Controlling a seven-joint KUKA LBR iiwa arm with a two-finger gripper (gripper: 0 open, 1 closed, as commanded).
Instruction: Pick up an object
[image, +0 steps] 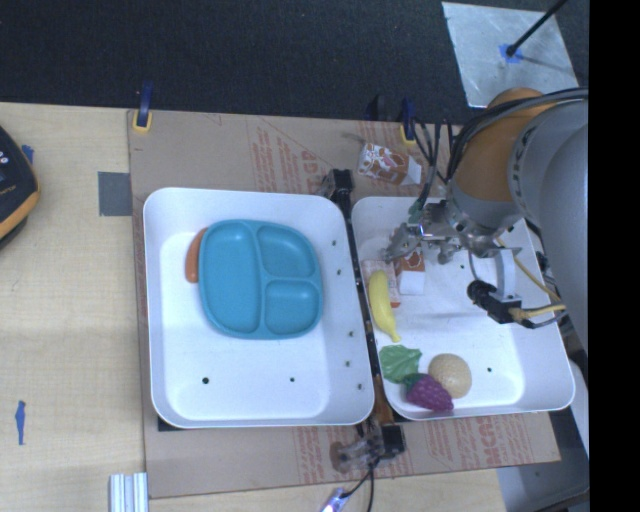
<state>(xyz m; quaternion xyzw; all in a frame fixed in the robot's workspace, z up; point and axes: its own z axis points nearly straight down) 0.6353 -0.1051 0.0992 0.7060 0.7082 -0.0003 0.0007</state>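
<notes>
You're looking down on two white bins side by side on the cardboard-covered bench. The left bin (170, 330) sits centre-left of the frame, and in its upper half lies a blue divided plate (262, 278), three compartments facing up. Peeking out from under the plate's left edge is an orange object (191, 258), too hidden to name.

Over on the right, the right bin (530, 370) holds your candidates. There's a yellow banana (381, 304) lying lengthwise close to the bin's left wall. Just below it, toward the lower left corner of that bin, a green leafy piece (399, 361), a purple grape bunch (429, 393) and a tan round item (451, 373) sit bunched together, touching or nearly so. Just right of the banana's upper end you've got a small white and orange-brown carton (409, 274).

The arm comes in from the upper right of the frame, grey body with the orange band (490, 150) showing. The gripper (412, 245) hangs over the upper left part of the right bin, directly above that small carton and near the banana's top end. The metal and cabling there blur together, so you cannot tell from here how its grasp stands, nor whether it touches the carton.

Above the right bin, on the cardboard, lies a crumpled snack wrapper (384, 163). At the far left edge of the frame, a black and yellow device (14, 190) rests on the wooden bench top.
</notes>
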